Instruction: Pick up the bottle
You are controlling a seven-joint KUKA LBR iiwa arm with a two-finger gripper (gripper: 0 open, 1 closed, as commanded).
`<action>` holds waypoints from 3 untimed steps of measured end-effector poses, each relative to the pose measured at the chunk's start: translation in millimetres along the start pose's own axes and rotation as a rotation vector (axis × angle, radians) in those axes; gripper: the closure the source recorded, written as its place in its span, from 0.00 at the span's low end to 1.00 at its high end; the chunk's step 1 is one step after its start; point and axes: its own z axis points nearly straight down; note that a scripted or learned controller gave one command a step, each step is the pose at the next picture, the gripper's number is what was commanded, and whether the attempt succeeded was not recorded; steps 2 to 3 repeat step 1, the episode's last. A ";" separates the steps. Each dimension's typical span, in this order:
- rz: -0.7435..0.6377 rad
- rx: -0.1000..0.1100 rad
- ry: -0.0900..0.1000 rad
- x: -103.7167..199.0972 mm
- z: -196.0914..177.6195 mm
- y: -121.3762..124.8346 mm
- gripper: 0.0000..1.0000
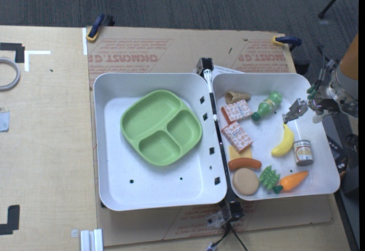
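The bottle [267, 106] is green with a round cap and lies tilted near the back of the right bin [322, 190], its cap end toward the far right. My gripper [306, 112] hovers over the bin's right side, a short way right of the bottle and just above the banana [283, 141]. Its fingers stand open with nothing between them. The left fingertip [294, 112] is about a finger's width from the bottle's cap, not touching it.
The right bin also holds a cone [236, 96], two red-and-white boxes [236, 110] [238, 136], a can [303, 152], a carrot [292, 180], broccoli [268, 177], a sausage [244, 163] and a bun [246, 181]. A green divided plate [162, 127] lies in the left bin [114, 187].
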 end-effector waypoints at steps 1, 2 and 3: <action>-0.002 -0.001 -0.001 -0.2 -9.8 0.9 1.00; -0.002 -0.001 -0.001 -0.2 -9.8 0.9 1.00; -0.002 -0.001 -0.001 -0.2 -9.8 0.9 1.00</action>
